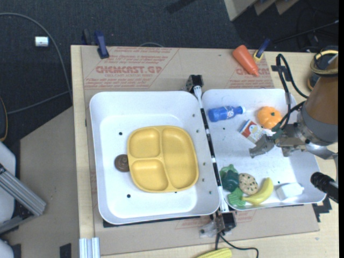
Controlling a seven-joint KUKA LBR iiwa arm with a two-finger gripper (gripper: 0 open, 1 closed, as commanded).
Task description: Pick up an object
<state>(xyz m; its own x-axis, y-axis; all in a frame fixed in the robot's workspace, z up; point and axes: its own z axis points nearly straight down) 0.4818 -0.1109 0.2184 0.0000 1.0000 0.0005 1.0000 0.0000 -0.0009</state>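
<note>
While poised over right bin [290, 168]: gripper [262, 145], jaws' state indiscernible, nothing visibly held. Near: red-white packet [248, 129], orange fruit [268, 116]. Risk: closing between them, grasping neither.

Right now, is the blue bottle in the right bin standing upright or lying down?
Lying down. The blue bottle rests on its side on the right bin floor, long axis roughly level, white cap end pointing right.

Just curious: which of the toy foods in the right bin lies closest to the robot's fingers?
The small red-and-white carton, just left of the gripper; the round orange fruit sits slightly farther up.
</note>
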